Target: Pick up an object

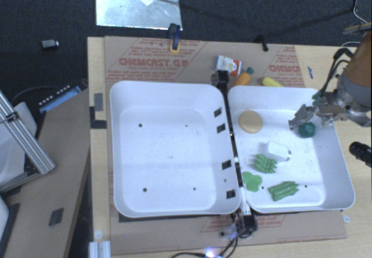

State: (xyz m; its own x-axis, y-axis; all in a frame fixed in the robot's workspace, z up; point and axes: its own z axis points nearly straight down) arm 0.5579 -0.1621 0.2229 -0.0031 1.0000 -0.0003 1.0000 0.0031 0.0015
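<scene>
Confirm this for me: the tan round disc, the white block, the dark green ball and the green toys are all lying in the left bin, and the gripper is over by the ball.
Wrong bin. The camera view shows the tan round disc, white block, dark green ball and green toys all in the right bin, not the left bin. The rest stands: the gripper is by the ball.

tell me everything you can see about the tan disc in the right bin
The tan disc is a round, flat, matte piece, beige with a slightly lighter top face, lying flat on the floor of the right bin near its upper left corner. Nothing touches it; the white block sits apart, below and to its right.
</scene>
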